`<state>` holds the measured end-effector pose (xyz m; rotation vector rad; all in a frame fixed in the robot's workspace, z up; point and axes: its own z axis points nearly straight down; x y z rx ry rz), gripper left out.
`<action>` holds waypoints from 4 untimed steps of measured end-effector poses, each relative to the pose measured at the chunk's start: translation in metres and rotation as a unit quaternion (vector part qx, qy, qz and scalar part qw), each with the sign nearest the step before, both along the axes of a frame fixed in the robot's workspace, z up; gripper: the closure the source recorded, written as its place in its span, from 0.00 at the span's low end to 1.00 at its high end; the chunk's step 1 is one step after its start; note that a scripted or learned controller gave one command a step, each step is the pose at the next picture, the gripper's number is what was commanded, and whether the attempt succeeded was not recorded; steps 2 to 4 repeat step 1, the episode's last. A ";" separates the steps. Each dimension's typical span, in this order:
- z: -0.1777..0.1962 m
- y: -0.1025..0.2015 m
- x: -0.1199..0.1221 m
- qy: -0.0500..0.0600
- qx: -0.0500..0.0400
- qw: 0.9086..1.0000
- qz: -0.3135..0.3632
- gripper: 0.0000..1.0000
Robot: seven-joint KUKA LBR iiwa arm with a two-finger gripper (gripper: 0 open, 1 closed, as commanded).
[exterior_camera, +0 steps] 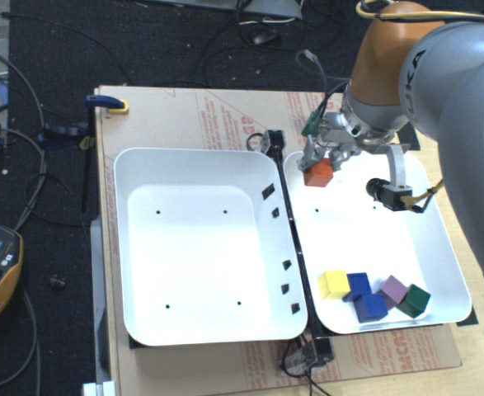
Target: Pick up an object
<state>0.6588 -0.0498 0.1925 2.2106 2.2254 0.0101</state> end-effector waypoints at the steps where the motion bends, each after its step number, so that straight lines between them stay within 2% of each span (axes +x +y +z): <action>1: -0.005 0.075 0.010 0.004 0.000 1.000 0.000 1.00; 4: -0.005 0.075 0.010 0.004 0.000 1.000 0.000 1.00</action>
